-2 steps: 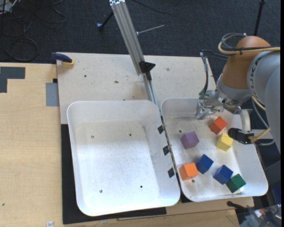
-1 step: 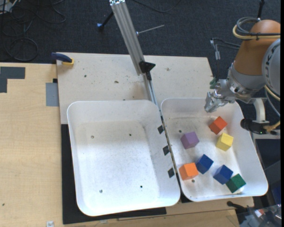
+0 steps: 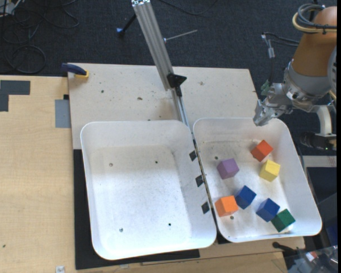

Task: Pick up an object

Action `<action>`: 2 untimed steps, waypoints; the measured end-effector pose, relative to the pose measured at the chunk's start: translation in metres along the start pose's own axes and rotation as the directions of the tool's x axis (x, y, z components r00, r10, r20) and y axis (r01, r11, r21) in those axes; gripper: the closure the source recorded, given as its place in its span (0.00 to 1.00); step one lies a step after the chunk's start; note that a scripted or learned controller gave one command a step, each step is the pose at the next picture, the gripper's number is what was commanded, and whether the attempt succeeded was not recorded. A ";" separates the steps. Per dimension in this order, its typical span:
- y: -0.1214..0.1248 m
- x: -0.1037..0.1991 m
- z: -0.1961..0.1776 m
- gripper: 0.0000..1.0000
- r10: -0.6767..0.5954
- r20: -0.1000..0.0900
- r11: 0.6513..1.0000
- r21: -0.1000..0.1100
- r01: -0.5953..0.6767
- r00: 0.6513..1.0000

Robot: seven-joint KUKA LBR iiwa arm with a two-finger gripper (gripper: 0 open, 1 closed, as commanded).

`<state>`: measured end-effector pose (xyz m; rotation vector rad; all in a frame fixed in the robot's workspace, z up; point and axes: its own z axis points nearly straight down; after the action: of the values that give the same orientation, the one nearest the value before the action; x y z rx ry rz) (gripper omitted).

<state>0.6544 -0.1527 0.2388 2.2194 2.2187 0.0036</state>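
The gripper hangs over the right bin rim near the orange block, ready to descend; whether its jaws are released or clenched, I cannot tell.

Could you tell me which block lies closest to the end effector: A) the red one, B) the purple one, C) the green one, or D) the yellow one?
A: the red block lies just below the end effector, nearer than any other block.
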 end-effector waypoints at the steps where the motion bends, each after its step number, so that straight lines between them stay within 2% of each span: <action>1: -0.019 0.047 0.012 1.00 -0.003 -0.003 1.000 0.009 0.003 1.000; 2: -0.029 0.097 0.021 1.00 -0.004 -0.004 1.000 0.009 0.004 1.000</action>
<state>0.6255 -0.0556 0.2178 2.2214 2.2293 -0.0026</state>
